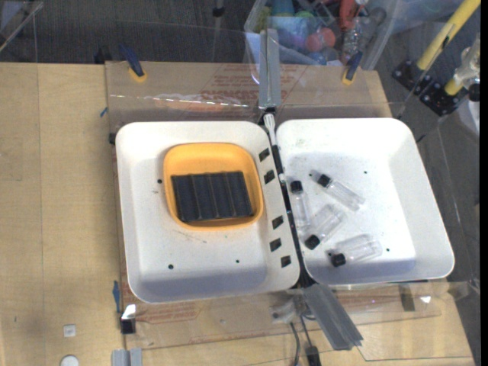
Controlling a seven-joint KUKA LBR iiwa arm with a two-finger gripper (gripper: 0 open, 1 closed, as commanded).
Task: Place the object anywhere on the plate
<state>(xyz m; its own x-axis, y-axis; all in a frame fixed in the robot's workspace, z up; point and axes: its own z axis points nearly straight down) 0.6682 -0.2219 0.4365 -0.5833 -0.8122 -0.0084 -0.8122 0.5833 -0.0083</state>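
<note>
An orange square plate [177, 158] rests in the left white bin [145, 258], slightly above the bin's middle. A black ribbed rectangular object [212, 195] lies flat on the plate and covers most of its floor. In the right white bin [404, 204] lie several clear vials with black caps, among them one [338, 190] near the middle, one [324, 223] below it and one [354, 248] toward the front.
A row of black clips [274, 204] runs along the seam between the two bins. Behind the bins stands a clear tub of coloured toys [320, 10]. Blue clamps [135, 65] hold the back corners of the bench sheet. Wooden bench top lies to the left.
</note>
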